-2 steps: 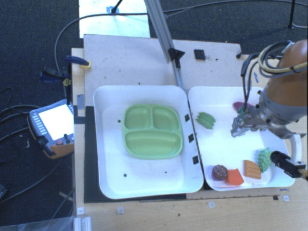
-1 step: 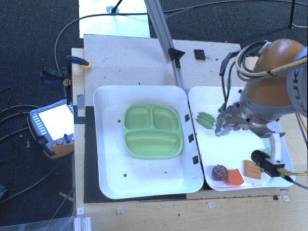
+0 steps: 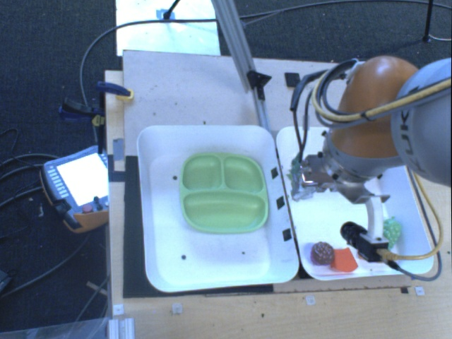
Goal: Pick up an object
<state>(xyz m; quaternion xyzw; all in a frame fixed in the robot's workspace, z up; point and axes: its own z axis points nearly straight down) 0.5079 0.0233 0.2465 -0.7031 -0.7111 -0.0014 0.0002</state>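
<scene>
Orange block point(image 3: 345, 260) sits closest, at the near rim of the right bin point(image 3: 311, 221), touching a brown round object point(image 3: 323, 253) at its 9 o'clock. Green knobbly item point(image 3: 391, 229) lies at about 2 o'clock from the block, near the bin's right wall, partly behind a black cylinder point(image 3: 360, 240) on the arm. Arm point(image 3: 385, 111) comes in from 3 o'clock, orange band up top, hoses looped round it. Tool point(image 3: 305, 177) hangs over the right bin's left half, at roughly 11 o'clock from the brown object and well apart from all three items; something small and green shows at its tip, too blurred to identify, and can't tell if the tool is released or clenched. Left bin point(image 3: 159, 260) holds a green divided plate point(image 3: 224, 193), three compartments. Both bins rest side by side on the counter point(image 3: 183, 90). Handheld pendant point(image 3: 76, 188) with a lit screen lies on the floor at 9 o'clock.
</scene>
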